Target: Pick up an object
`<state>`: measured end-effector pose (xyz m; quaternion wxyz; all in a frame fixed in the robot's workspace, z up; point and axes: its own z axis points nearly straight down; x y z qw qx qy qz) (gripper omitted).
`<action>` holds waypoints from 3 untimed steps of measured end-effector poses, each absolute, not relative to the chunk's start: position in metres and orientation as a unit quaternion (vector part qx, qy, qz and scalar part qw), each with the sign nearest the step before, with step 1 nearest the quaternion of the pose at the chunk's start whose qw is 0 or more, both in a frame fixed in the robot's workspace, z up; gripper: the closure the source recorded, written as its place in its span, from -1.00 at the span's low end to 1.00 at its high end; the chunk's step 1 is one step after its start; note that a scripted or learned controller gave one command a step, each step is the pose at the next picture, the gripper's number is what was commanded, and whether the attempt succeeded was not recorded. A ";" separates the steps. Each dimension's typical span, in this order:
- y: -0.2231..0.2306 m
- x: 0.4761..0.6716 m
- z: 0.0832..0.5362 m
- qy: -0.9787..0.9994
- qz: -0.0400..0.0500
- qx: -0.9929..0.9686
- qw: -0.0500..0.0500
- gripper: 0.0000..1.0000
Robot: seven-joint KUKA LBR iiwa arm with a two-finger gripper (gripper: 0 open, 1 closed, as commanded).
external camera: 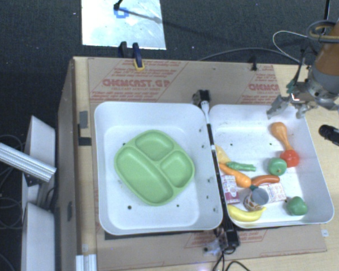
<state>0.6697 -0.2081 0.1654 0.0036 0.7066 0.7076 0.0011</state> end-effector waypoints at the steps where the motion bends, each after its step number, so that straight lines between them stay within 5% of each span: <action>1: -0.205 0.668 0.084 0.709 0.000 0.705 -0.002 -1.00; 2: -0.206 0.670 0.096 0.710 0.001 0.704 0.002 1.00; 3: -0.150 0.613 0.215 0.709 0.002 0.706 0.003 1.00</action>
